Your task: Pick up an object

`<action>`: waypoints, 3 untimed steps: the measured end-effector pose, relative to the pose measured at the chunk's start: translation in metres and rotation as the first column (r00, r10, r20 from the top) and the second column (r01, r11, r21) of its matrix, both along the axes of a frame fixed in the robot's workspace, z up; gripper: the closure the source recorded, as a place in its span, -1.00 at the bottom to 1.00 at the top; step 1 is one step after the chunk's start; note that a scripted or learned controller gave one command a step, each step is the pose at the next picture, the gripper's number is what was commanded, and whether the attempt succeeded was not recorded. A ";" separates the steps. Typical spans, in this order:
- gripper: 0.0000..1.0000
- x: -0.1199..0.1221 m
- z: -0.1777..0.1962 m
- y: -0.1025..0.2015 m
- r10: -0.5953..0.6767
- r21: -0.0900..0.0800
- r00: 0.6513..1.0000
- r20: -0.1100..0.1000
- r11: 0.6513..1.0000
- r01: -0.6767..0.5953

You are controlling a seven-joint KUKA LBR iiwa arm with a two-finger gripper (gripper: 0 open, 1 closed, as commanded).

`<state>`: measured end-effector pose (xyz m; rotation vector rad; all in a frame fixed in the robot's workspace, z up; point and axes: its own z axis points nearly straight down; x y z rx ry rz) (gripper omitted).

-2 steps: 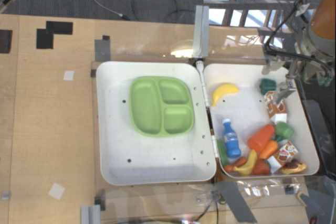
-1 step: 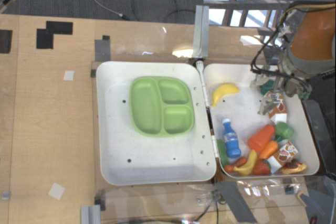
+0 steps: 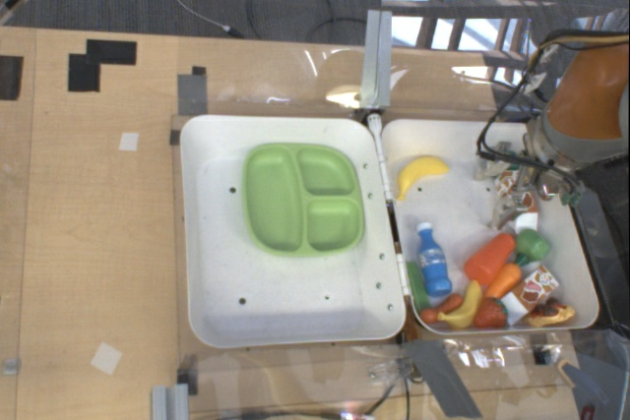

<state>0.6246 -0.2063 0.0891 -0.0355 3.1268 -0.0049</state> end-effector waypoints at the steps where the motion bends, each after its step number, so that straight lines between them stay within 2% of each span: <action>1: -1.00 0.000 -0.001 0.031 -0.101 0.003 0.995 -0.005 0.995 0.101; 2: -1.00 -0.023 -0.001 0.001 -0.216 0.004 0.976 -0.004 0.976 0.216; 3: 1.00 -0.019 0.014 0.002 -0.209 0.003 0.978 0.010 0.978 0.209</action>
